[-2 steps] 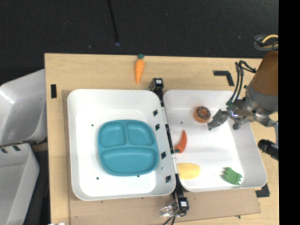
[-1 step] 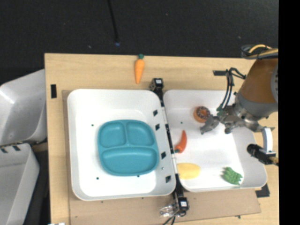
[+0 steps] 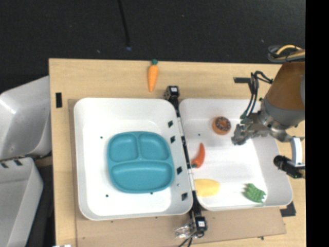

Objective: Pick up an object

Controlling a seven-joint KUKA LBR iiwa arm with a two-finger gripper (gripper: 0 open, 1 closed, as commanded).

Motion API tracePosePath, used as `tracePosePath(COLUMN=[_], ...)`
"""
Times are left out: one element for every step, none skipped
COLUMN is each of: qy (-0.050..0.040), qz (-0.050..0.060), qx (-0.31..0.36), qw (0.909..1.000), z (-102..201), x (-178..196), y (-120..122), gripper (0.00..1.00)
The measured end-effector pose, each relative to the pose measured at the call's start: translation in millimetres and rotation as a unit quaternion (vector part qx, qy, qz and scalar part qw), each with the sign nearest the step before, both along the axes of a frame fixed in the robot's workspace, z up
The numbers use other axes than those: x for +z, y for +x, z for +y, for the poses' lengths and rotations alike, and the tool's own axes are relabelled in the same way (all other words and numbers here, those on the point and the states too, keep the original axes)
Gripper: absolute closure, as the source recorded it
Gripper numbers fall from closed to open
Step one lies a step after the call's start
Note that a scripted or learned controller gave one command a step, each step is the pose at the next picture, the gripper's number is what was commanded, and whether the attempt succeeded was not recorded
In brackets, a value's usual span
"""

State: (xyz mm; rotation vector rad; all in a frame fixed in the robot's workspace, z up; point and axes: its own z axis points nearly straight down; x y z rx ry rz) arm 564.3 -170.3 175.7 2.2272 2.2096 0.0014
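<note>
Camera view looks down on a pale wooden worktop (image 3: 61, 153) carrying two shallow white plastic bins with rounded corners, joined along a black clipped seam. Taking the right bin (image 3: 272, 189) as the landmark: the left bin (image 3: 90, 189) sits just beside it across the seam and holds a smooth teal plate (image 3: 140, 161) moulded into three compartments, lying flat near that bin's middle.

The grey arm (image 3: 288, 94), with its orange band, reaches over the right bin's far right corner. Its gripper (image 3: 240, 137) hangs over the bin's upper middle floor; whether it is released or clenched cannot be told, and nothing shows between its tips.

Inside the right bin, a glossy yellow rounded piece (image 3: 207, 187) lies against the near left wall by the seam. A knobbly green leafy toy (image 3: 254, 193) rests near the front right corner. A slim, curved red pepper-like piece (image 3: 198, 155) lies along the left wall beside the seam. A small round orange-rimmed disc with a dark speckled centre (image 3: 222, 125) sits in the bin's far part, just left of the gripper and apart from it.

Beyond the bins' far edge, left of the seam, a tapered orange carrot (image 3: 152, 76) with a green top lies on the bare wood.
</note>
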Motion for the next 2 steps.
tracePosePath(qy=[0.0000,0.0004], qz=[-0.001,0.002], qx=[0.005,0.004], qw=[1.0000,1.0000], z=[0.5,-0.7], x=[64.2,53.1], y=[1.1,1.4], gripper=[1.00,1.00])
